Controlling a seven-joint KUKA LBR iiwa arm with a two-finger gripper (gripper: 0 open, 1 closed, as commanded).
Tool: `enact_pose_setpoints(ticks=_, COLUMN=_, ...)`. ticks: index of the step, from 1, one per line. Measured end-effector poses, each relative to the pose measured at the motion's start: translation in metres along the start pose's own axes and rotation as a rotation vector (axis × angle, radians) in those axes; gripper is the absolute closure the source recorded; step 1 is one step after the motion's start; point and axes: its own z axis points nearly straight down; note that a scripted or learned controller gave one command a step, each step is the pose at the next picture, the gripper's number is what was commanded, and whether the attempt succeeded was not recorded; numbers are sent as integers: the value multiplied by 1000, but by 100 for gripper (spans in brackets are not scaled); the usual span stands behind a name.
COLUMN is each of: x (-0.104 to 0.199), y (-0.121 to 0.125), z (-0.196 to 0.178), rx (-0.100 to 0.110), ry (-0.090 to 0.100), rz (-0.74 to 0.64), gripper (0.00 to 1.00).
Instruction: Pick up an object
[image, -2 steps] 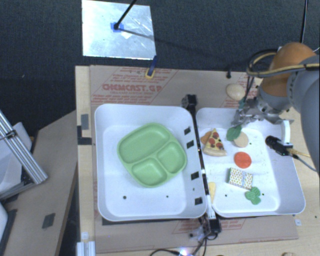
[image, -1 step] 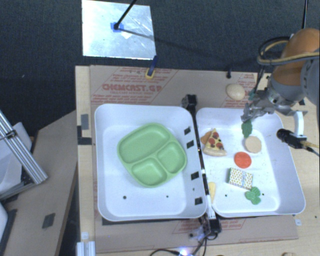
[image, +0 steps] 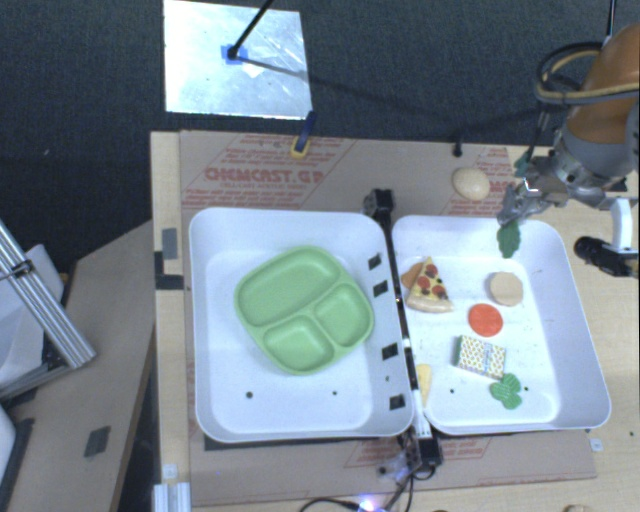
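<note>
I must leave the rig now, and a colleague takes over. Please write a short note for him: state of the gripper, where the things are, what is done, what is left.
Gripper: above the far edge of the right bin, with a small green piece hanging between its fingers, clear of the bin floor.
Right bin: pizza slice, tan round, red disc, patterned block, green leafy piece, yellow piece at the left wall.
Left bin: green divided plate.
Beige ball lies on the bench behind the bins.
Done: pick appears made. Left: confirm the hold is secure.
</note>
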Motion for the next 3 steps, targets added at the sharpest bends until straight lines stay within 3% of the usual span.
enact_pose_setpoints(ticks=2, x=95, y=-53, z=-5, rx=9, ry=3, rz=-4, gripper=100)
enact_pose_setpoints(ticks=3, x=153, y=-64, z=-8, rx=8, ry=3, rz=-6, gripper=100)
